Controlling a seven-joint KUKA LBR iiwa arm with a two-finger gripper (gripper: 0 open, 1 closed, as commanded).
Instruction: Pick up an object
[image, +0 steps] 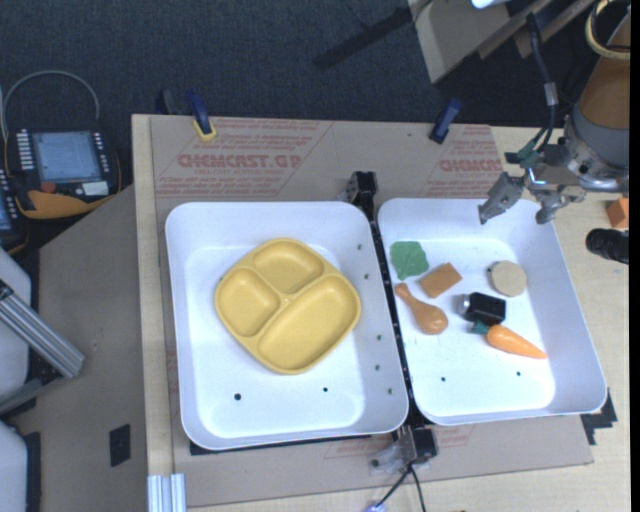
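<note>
My gripper (522, 205) hangs open over the back edge of the right bin (470, 385), nothing between its fingers. Below it in that bin lie a green piece (408, 258), an orange-brown block (440, 280), a tan drumstick-shaped toy (421, 309), a round beige disc (507, 278), a black block (485, 307) and an orange carrot (515, 342). The disc is the nearest item to the gripper, a short way in front of it.
The left bin (200, 390) holds a yellow three-compartment plate (287, 304). A black clamp (361, 187) sits at the back between the bins. Blue clips (203, 118) pin the cardboard sheet at the back. A handheld pendant (62, 165) lies off the bench at left.
</note>
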